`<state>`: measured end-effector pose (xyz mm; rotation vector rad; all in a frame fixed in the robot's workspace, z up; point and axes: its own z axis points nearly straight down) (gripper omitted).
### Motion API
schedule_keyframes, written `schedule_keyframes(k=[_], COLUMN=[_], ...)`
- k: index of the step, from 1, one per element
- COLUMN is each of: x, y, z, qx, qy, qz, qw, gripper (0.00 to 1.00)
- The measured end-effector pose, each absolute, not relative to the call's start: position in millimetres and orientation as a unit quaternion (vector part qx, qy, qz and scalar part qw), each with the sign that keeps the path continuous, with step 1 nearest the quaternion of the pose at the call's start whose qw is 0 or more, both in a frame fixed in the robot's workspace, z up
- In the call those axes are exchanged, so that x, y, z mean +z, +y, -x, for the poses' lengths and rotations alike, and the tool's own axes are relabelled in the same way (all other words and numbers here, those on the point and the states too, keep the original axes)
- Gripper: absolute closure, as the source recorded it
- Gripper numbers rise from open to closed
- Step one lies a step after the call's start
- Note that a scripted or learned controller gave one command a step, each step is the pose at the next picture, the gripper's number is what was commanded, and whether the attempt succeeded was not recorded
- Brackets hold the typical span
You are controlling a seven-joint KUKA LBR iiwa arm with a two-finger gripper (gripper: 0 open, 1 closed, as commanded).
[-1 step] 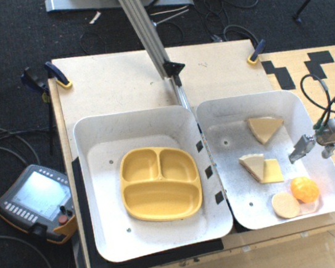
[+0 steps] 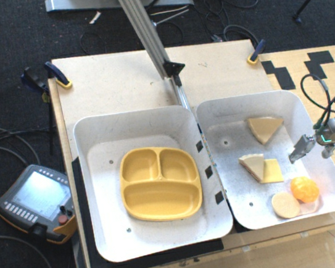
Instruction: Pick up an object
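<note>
White right bin (image 2: 294, 102) edge meets pincer (image 2: 301, 149); its grip state unreadable, arm cropped.

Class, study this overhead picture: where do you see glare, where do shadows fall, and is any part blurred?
Camera view: glare whitens the near bench edge; the yellow three-compartment plastic tray casts a soft shadow in the left white bin; the grey two-finger gripper looks slightly blurred; elsewhere the light is even.

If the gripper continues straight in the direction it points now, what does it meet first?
The gripper points left and a little down in the picture, so it would likely meet the yellow block beside the tan wedge first. Its height is unclear; it could pass above.
</note>
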<state>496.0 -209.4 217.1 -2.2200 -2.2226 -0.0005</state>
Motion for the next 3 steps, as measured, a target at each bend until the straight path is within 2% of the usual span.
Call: schedule_keyframes(k=[2,3], x=[99.8,112.9], y=[-205.8,-206.3], z=[-496.6,-498.5], qx=[0.0012,-0.0003], qy=[-0.707,-0.707], qz=[0.707,0.707], qw=[0.003,0.000], gripper=[0.00,1.00])
